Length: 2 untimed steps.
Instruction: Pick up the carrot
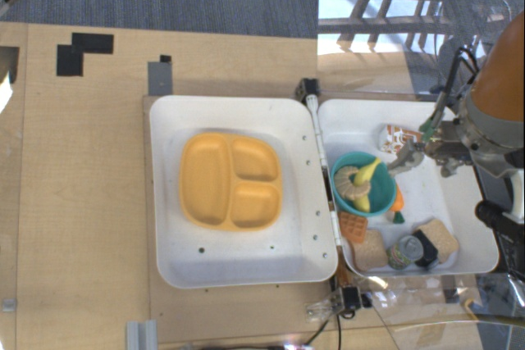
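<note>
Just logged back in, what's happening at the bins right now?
The arm reaches in from the right over the right bin, with its pincer hovering near the teal bowl. The bowl holds a yellow piece and a beige one. The carrot lies just beside the bowl's rim, and nothing is visibly gripped. A waffle piece, bread chunks and a small can sit along the near edge. The left bin holds a yellow divided plate.

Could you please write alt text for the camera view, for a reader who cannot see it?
The robot's hand hovers over the right bin, just right of a teal bowl holding food items, with the carrot poking out at the bowl's lower right edge. The left bin holds a yellow divided plate.
</note>
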### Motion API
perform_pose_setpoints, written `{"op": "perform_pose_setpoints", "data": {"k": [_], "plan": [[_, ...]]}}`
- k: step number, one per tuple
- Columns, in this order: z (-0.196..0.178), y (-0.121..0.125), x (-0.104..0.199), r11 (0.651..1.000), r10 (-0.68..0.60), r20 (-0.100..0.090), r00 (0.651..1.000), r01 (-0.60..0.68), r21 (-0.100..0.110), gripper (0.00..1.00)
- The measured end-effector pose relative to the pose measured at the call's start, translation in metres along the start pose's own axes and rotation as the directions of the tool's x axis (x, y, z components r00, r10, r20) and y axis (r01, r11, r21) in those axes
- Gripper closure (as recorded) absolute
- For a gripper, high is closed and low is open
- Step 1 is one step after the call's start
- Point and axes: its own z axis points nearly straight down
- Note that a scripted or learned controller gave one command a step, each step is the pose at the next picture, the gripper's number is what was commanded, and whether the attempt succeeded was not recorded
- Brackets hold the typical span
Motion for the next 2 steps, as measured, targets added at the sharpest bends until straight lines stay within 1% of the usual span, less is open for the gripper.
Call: {"op": "perform_pose_setpoints", "data": {"k": [1,2], "plan": [[0.170,-0.017,-0.037,0.995,-0.100,-0.002,0.995,0.100,0.010,0.00],[0.186,-0.014,-0.008,0.850,0.526,-0.005,0.850,-0.526,-0.013,0.00]]}}
